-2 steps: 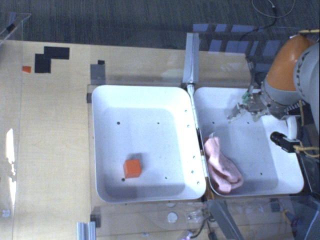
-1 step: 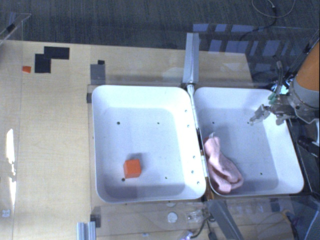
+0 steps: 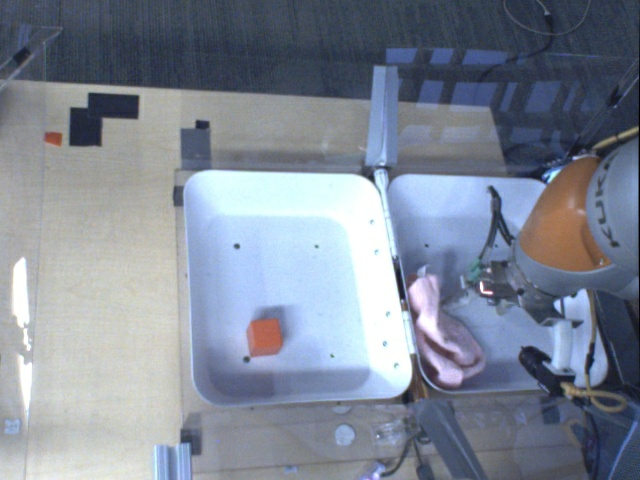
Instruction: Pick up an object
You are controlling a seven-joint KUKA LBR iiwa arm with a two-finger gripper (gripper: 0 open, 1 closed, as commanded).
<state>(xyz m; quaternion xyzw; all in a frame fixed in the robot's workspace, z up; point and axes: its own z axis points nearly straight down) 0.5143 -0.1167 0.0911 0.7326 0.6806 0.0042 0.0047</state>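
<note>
A pink soft cloth-like object (image 3: 441, 332) lies in the right bin (image 3: 440, 208), against its left wall near the front. My gripper (image 3: 487, 288) hangs over the right bin, just right of the pink object's upper end and close to it. An orange block (image 3: 265, 337) rests in the left bin (image 3: 290, 208), toward its front. The arm's orange band and grey body cover the right side of the right bin.
A metal divider post (image 3: 382, 118) stands between the bins at the back. Black shapes (image 3: 100, 116) and a small orange marker (image 3: 53, 139) lie on the wooden bench at far left. Clamps and fittings sit along the bench's front edge.
</note>
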